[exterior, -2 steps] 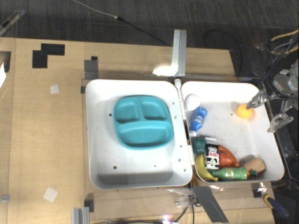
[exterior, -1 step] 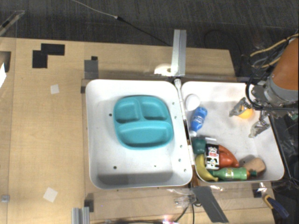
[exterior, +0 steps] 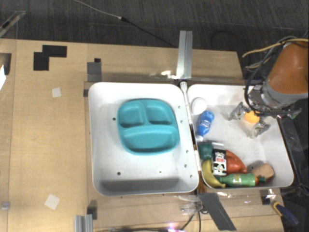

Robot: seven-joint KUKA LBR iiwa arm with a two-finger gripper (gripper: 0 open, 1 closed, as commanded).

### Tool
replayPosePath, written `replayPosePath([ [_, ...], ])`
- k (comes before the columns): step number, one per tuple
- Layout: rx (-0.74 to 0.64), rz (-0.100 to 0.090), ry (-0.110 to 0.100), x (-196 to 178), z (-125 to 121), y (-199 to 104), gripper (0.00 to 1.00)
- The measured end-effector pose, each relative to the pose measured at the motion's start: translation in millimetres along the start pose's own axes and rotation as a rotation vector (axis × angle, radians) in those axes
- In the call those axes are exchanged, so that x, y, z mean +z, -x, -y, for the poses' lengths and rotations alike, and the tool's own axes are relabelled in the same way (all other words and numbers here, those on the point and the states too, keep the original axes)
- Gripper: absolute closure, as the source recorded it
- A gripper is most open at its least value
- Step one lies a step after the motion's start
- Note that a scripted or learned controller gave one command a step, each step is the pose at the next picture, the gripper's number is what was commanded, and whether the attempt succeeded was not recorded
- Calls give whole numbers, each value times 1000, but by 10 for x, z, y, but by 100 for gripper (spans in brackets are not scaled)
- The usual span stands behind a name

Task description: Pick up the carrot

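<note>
1. Pale wood tabletop carries two shallow white bins side by side, with dark carpet beyond its far edge and a few black patches on the wood at far left.
2. Nearest the camera, along the front wall of the right bin, lies a row of toys: a yellow banana curving at the front left corner, a green bottle lying on its side just beside it, and a tan rounded piece at the row's right end.
3. Just behind these sits the carrot, orange-red and lying on its side, touching a small black-and-white box on its left; a dark green piece rests against the box's far left side.
4. Left of that, the left bin holds a teal divided plate near its middle, well apart from the bin's walls.
5. Farther back in the right bin, a blue bottle with a white cap lies close to the dividing wall.
6. At far right, the gripper hangs low over the right bin with its two grey fingers spread apart; a small yellow-orange object sits between them, but whether it is actually gripped cannot be told.
7. That gripper is well apart from the carrot.
8. A grey metal post stands behind the bins' shared wall.
</note>
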State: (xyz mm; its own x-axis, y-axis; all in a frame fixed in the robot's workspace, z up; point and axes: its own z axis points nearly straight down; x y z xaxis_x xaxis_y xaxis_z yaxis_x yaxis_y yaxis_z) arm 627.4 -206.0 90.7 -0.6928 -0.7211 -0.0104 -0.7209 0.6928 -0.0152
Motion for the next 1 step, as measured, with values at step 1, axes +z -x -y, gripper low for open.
replayPosePath([
  [1,-4,7,-9,-144,20,37,100],
])
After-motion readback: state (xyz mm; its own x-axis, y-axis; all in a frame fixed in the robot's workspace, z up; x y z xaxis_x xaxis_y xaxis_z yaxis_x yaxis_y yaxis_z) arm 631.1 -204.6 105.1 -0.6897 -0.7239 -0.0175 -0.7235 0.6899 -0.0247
